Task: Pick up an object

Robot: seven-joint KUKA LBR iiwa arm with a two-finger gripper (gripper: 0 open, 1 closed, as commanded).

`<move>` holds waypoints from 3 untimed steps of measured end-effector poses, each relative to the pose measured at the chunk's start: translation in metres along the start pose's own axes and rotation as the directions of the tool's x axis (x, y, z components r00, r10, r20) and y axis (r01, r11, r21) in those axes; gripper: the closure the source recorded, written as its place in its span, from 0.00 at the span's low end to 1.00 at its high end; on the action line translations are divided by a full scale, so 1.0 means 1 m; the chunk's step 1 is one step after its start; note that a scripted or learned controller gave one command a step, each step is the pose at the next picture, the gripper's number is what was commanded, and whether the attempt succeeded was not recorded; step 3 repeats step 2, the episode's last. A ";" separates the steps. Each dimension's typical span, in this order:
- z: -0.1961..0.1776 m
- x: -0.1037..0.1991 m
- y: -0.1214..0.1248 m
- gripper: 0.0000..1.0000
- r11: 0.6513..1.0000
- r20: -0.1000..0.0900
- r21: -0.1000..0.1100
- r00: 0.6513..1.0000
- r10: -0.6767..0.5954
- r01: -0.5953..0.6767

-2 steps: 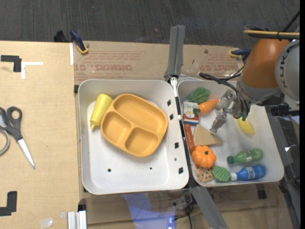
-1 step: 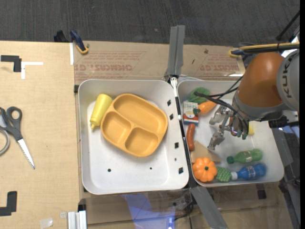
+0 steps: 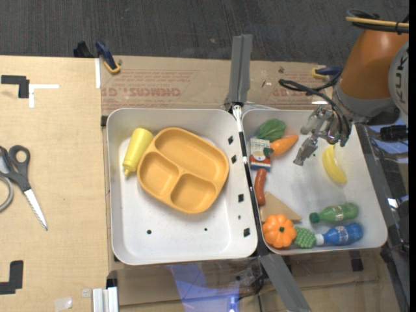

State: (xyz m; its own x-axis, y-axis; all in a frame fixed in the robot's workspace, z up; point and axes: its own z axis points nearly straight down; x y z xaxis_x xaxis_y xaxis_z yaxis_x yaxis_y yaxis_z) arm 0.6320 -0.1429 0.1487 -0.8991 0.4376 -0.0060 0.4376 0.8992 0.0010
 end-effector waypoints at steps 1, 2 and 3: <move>0.051 0.001 0.040 0.00 0.955 0.003 -0.001 0.955 0.297 -0.297; 0.040 0.000 0.041 1.00 0.956 0.005 -0.003 0.956 0.295 -0.295; 0.040 0.000 0.041 1.00 0.956 0.005 -0.003 0.956 0.295 -0.295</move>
